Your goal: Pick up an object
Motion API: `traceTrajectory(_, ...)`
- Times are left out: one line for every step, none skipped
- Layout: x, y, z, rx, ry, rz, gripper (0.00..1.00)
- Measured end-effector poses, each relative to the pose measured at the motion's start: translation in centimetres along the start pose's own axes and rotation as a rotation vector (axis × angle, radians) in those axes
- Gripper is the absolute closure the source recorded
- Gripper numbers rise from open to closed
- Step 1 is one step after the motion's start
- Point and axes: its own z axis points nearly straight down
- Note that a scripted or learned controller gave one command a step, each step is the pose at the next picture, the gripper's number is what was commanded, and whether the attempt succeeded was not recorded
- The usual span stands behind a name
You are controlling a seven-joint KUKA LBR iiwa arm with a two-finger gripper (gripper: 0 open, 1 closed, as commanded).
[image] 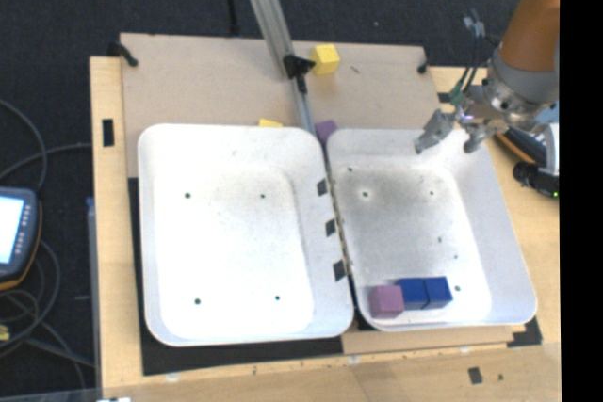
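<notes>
Above right bin's (490,231) far corner: gripper (450,135) hovers, fingers spread, holding nothing. Purple cube (385,299) and blue block (423,292) sit touching at near edge, well apart from gripper. Pick not yet begun.

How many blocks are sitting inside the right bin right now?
3: a purple block and two blue blocks, touching in a row at the right bin's near edge.

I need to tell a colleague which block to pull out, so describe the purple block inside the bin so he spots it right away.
Find the right-hand white bin, the one nearer the arm. Look along its near edge, toward the corner next to the other bin, where the blocks sit together. The purple block is the leftmost one, pale violet, touching a dark blue block on its right.
</notes>
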Motion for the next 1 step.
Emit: traceTrajectory(3.75,-5.56,6.16,0.007,0.005,0.012,0.0)
